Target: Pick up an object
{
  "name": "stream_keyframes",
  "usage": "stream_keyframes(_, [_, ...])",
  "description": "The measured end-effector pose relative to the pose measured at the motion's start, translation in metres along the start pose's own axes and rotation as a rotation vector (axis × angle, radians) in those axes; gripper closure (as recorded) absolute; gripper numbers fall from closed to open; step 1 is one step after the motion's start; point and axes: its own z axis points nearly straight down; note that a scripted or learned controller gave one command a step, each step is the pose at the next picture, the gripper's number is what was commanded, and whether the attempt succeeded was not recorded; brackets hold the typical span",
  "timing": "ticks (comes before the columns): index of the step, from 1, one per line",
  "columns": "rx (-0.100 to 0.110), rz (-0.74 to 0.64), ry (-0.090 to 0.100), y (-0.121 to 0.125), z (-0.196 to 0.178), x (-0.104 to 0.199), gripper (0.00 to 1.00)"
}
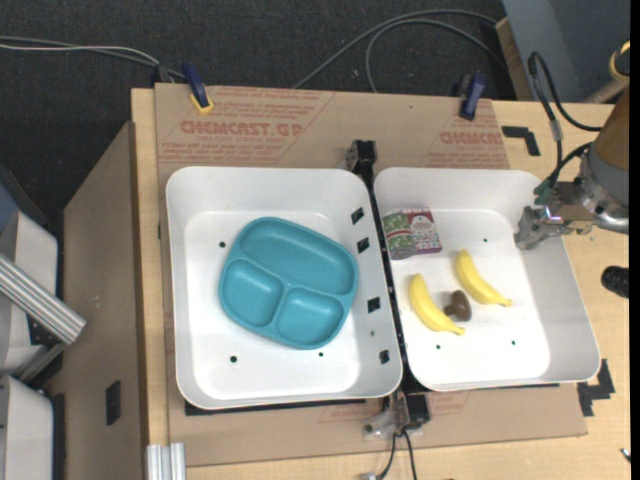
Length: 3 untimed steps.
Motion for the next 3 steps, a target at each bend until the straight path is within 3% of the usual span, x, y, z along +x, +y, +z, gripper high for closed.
stream_keyframes(1, [0.004,-0.006,0.003,0.024,0.008,0.051,1.0])
stream_keyframes(3, [0.002,-0.006,0.003,0.057,-0.009,0.145,1.0])
